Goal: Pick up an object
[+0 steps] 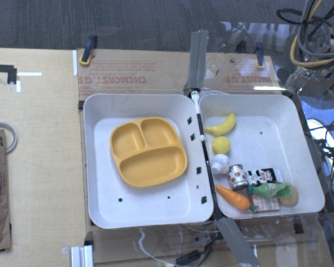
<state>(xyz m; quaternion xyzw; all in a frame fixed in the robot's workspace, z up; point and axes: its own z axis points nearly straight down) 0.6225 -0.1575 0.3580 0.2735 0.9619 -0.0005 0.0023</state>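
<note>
Nothing had been picked up yet: every object lay at rest in the two white bins, and the whole task was left to do. How the fingers stood could not be told, and no object was seen held between them, so places here are given by the objects' neighbours instead.

One bin (pixel 100 204) held a single yellow divided plate (pixel 147 152), lying flat near its middle with three compartments, all bare.

The other bin (pixel 278 132) held the small things, gathered along the wall it shared with the first bin and across its near corner. A banana (pixel 221 125) lay farthest back, curved and toy-like. Just in front of it sat a yellow ball (pixel 221 144), then a white ball (pixel 219 162) touching or almost touching it. Beside the white ball stood a small can (pixel 237 177) with a red-and-white label, and next to that lay a black-and-white carton (pixel 263 176). At the front lay an orange carrot (pixel 234 197), slanted, its thick end toward a green packet (pixel 270 189) that rested over a flat reddish packet (pixel 264 204).

The banana and the yellow ball stood clearest of their neighbours — likely the easiest to grasp. The front cluster was crowded, things touching or overlapping — a grasp there would probably nudge several at once. The plate looked wide and shallow, a poor fit for two fingers.
</note>
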